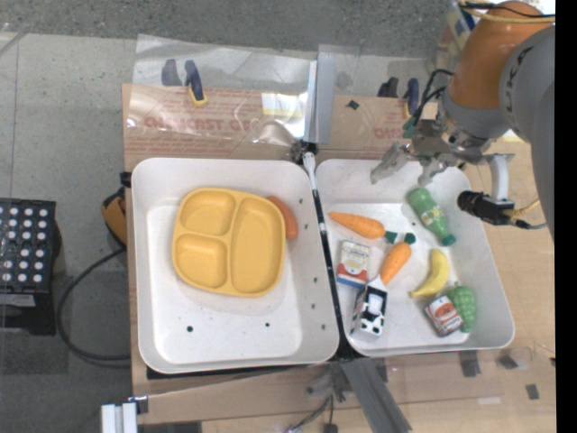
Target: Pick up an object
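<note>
My gripper hangs over the far part of the right bin, its two fingers spread apart and nothing between them. A green bottle lies just in front of it and slightly right. Further in lie a carrot, a smaller carrot, a banana, a small printed carton, a black-and-white milk carton, a red-labelled can and a green lumpy item.
The left bin holds a yellow divided plate with an orange-red item tucked at its right edge. A ridge separates the bins. Crumpled clear plastic lies behind them.
</note>
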Controlling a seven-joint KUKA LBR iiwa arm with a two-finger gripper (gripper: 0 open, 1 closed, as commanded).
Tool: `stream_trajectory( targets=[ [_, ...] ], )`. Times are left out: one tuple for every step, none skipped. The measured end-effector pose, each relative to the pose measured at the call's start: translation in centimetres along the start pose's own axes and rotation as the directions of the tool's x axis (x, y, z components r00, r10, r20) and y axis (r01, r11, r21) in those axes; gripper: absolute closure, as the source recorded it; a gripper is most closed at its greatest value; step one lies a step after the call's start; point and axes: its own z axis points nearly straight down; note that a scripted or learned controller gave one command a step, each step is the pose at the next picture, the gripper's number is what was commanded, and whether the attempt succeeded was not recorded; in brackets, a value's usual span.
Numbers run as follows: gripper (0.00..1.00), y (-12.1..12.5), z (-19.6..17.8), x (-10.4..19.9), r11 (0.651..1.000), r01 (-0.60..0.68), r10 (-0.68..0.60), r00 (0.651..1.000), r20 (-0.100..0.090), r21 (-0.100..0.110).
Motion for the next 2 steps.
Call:
stream_trajectory(
  targets=[
    [0.00,-6.18,10.23,1.41,0.990,0.142,-0.142,0.990,0.000,-0.001],
    [1.00,-6.23,9.34,1.32,0.990,0.140,-0.140,0.990,-0.001,0.000]
  ],
)
